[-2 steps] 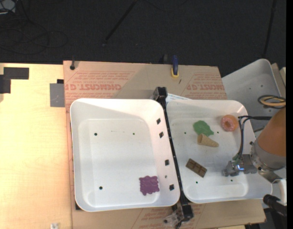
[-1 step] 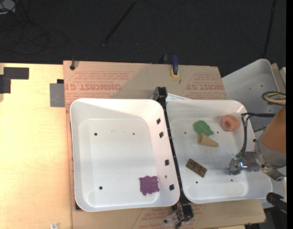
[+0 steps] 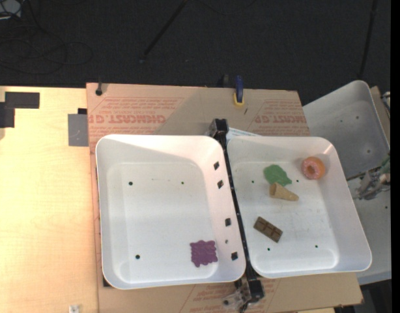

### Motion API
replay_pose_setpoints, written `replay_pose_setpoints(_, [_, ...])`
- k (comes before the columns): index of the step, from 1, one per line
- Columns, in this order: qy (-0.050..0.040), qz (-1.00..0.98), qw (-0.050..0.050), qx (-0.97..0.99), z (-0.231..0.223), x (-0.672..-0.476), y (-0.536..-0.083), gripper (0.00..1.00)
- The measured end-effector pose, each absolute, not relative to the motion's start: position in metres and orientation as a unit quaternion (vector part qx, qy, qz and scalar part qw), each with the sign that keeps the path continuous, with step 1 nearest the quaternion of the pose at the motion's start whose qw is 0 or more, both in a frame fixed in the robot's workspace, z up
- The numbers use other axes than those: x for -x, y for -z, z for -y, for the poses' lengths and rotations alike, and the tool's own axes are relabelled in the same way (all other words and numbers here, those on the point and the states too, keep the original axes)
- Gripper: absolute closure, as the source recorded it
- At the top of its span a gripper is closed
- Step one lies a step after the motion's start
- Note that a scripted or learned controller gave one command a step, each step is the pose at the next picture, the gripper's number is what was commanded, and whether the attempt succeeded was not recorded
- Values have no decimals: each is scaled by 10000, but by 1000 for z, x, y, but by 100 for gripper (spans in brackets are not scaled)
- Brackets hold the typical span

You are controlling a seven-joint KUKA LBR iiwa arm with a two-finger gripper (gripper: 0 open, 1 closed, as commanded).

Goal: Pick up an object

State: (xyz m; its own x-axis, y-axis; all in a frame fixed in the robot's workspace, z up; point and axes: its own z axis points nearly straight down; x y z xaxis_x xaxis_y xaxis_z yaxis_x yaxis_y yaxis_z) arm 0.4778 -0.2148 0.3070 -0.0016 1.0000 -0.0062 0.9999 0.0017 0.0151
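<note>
A purple grape-bunch shape (image 3: 203, 253) lies in the left bin (image 3: 122, 175), near its front right corner. The right bin (image 3: 343, 240) holds a pink frosted doughnut (image 3: 313, 167) at the back right, a green leafy piece (image 3: 276, 174) beside it, a tan wedge (image 3: 283, 192) just in front of the green piece, and a brown chocolate bar (image 3: 268, 229) toward the middle front.
Both bins rest on a cardboard sheet (image 3: 187, 109) with red print. A blue and yellow clamp (image 3: 238, 91) sits at the sheet's back edge. A pale wooden bench top (image 3: 37, 201) spreads to the left. A grey metal plate (image 3: 363, 116) stands at the right.
</note>
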Motion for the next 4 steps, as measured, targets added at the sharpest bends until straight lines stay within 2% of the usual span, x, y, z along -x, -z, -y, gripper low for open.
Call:
replay_pose_setpoints(1, [-37,-7092,66,-7050,181,-505,-435,100])
replay_pose_setpoints(2, [46,-7063,-91,-7079,191,-472,-269,100])
replay_pose_setpoints(3, [-21,-7098,19,-7044,129,-493,-359,100])
replay_pose_setpoints(4, [44,-7050,-68,-7092,183,-472,-208,100])
